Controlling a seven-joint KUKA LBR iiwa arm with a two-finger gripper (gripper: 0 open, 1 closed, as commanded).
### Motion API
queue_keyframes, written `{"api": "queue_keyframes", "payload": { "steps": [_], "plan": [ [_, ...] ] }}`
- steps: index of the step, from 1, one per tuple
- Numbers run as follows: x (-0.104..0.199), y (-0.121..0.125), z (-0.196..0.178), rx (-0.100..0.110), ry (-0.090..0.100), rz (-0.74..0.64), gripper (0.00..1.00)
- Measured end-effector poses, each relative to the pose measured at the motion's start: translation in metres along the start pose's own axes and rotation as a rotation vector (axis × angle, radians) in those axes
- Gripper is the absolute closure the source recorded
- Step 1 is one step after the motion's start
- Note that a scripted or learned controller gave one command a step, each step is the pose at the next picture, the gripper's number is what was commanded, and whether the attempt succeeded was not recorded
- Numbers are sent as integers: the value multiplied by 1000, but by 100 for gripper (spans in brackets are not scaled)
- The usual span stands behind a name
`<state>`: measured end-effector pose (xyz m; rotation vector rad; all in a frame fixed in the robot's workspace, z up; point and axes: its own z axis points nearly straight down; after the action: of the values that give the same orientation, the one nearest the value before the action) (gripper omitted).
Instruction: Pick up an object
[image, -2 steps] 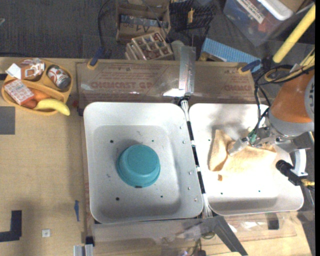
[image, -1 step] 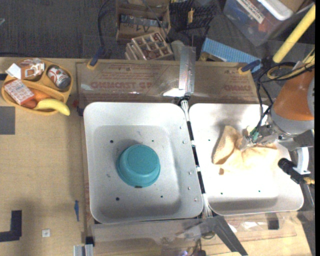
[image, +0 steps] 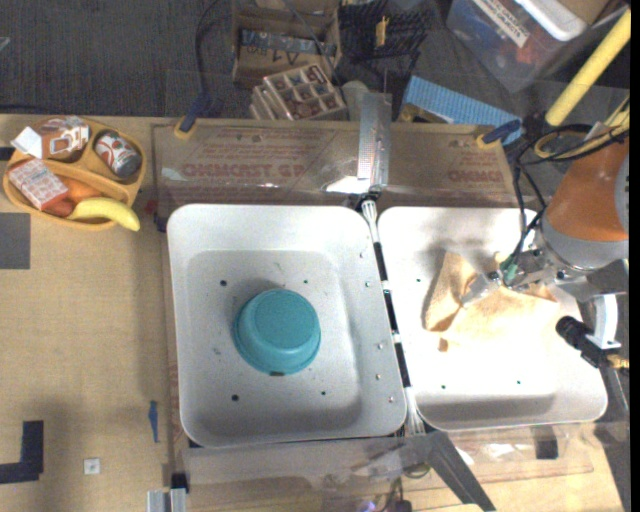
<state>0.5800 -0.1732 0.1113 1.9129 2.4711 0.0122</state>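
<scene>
A teal upturned bowl (image: 278, 330) sits in the middle of the left bin (image: 200, 240). A tan cloth (image: 452, 292) lies crumpled in the right bin (image: 540, 400), spreading toward its right side. My gripper (image: 497, 277) hangs low over the cloth's upper right part, at the end of the grey arm with the orange band (image: 592, 205). Its tip is right at the cloth, and the fabric looks bunched there.
A yellow tray (image: 70, 185) with a banana and food packets stands at the far left of the bench. Cardboard panels (image: 260, 165) run along the back of both bins. Clutter and cables lie behind the bench.
</scene>
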Motion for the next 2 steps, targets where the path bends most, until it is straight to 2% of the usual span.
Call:
{"api": "queue_keyframes", "payload": {
  "steps": [1, 2],
  "plan": [
    [1, 28, 21, 6, 3, -127, 0],
    [0, 29, 9, 0, 0, -126, 100]
  ]
}}
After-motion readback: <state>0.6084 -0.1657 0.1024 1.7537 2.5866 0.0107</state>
